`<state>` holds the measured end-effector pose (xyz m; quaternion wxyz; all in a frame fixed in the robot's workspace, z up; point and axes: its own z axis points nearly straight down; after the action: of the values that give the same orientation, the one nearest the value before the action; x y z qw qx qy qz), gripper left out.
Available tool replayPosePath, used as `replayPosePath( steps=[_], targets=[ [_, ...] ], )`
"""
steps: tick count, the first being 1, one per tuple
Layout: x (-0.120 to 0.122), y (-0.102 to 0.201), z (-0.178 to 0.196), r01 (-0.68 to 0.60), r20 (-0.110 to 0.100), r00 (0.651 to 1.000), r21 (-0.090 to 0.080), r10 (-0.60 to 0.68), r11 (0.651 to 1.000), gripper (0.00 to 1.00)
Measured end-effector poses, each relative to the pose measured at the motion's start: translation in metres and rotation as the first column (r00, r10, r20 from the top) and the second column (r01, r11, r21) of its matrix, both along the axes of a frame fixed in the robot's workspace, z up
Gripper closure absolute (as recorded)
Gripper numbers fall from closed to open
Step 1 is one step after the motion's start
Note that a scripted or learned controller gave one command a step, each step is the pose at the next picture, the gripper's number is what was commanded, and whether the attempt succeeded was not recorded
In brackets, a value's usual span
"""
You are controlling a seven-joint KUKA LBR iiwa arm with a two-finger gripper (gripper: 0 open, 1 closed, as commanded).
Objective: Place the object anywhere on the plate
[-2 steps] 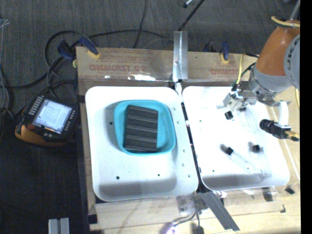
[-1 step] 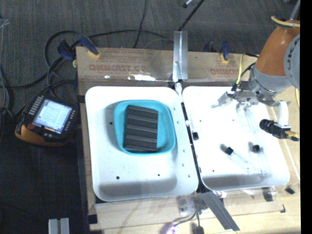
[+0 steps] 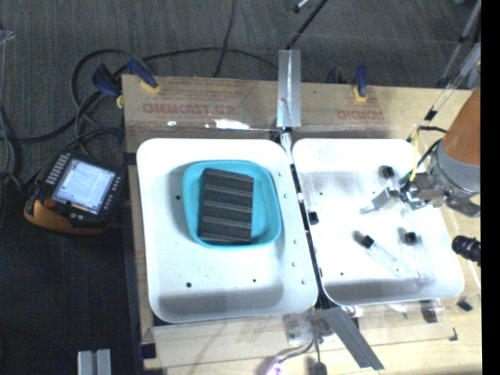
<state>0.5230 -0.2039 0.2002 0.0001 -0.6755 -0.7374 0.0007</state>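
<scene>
Camera view looks down on a pale wooden bench [image 3: 234, 108] carrying two shallow white bins side by side; the left bin [image 3: 156, 233] and the right bin [image 3: 344, 280] meet along a dark seam in the middle. The arm [image 3: 473, 143] enters from the right edge, its orange band just above the grey wrist, over the right bin's far-right part. A handheld control pendant [image 3: 78, 187] with a lit screen lies on the dark floor left of the bench, cables looping behind it. In the left bin a blue plate [image 3: 269, 209] sits a little above centre; on it lies a dark ribbed block [image 3: 226, 205], flat, its long side running front to back, fully within the plate's rim and well apart from the arm. The gripper [image 3: 391, 199] hangs over the right bin, a silvery part pointing left toward the bin's middle; whether it is open or closed cannot be told, and nothing can be seen held in it. Two clamps grip the bench's far edge, one at the left corner [image 3: 141, 74] and one over the right bin [image 3: 359, 84]. A clear tube with a black tip [image 3: 373, 247] lies on the right bin's floor near the front; one small black piece [image 3: 386, 171] lies just beyond the gripper and another [image 3: 408, 237] just in front of it.
</scene>
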Motion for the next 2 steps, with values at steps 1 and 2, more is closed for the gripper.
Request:
replayPosePath(
  steps=[1,2],
  targets=[
    [-0.04,0.139,-0.017,-0.069,-0.002,0.998,0.001,0.069,0.998,0.0],
    [-0.039,0.073,0.031,-0.334,0.001,0.943,0.0,0.334,0.943,0.0]
  ],
)
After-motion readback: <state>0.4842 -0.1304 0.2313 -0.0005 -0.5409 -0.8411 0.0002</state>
